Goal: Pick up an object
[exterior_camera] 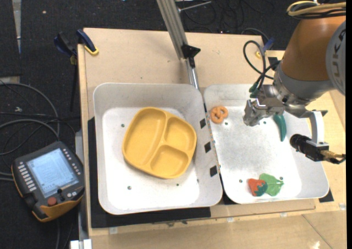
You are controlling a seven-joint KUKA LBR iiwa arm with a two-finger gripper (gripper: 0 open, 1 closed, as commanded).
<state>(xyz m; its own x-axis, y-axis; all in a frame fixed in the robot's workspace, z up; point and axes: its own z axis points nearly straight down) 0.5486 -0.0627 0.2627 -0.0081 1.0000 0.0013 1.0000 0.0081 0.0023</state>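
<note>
Leftmost, on the dark carpeted floor beside the bench, lies a grey handheld control pad with a lit screen and an orange rim. Next comes the left bin, a shallow white tray with rounded corners, and in its middle sits a yellow plate of smooth plastic, split into three compartments and turned at an angle. A slim metal pole slants down from the top of the view to the seam between the two bins. Just past that seam, in the right bin, a small orange pretzel-shaped toy lies near the upper left corner. Further right the gripper hangs over the upper half of this bin; whether the claw is open or closed cannot be told from this angle, and nothing is visibly between its fingers. A teal, tapered piece lies just beside it on the right. Near the bin's lower edge rest a red toy and a green leafy toy, touching one another. Both bins sit on a pale wooden bench, with black cables strewn over the floor behind.
</note>
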